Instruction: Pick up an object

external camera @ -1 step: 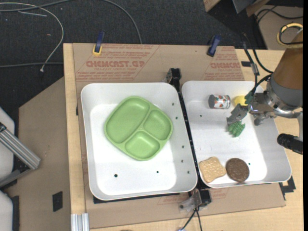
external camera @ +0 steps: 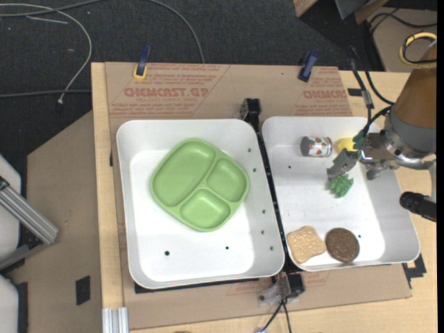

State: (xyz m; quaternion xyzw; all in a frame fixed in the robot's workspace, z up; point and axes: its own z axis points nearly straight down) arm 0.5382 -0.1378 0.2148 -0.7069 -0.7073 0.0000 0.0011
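Nearest the front edge of the right bin (external camera: 395, 252) lie two flat pieces side by side: a tan, speckled square cracker (external camera: 305, 244) with rounded corners and a dark brown round cookie (external camera: 343, 245), almost touching each other and close to the bin's front lip. Behind them stretches a broad patch of bare white floor, smooth and glossy. In the left bin (external camera: 139, 255) sits a green plate (external camera: 200, 184), a matte rounded square split into three compartments and turned at an angle, with open white floor all round it, widest at the front. Farther back in the right bin, a small bumpy green lump (external camera: 340, 185) rests near the middle. The gripper (external camera: 348, 165) hangs just above it, its grey fingers slightly spread, nothing between them. Near the back wall lie a small white can (external camera: 316, 146) on its side, with red and grey markings, and a yellow piece (external camera: 345, 144) just beside it, partly hidden by the wrist. Both bins rest on a brown cardboard sheet (external camera: 173, 89) held by two blue clamps (external camera: 143, 62) at the far edge.
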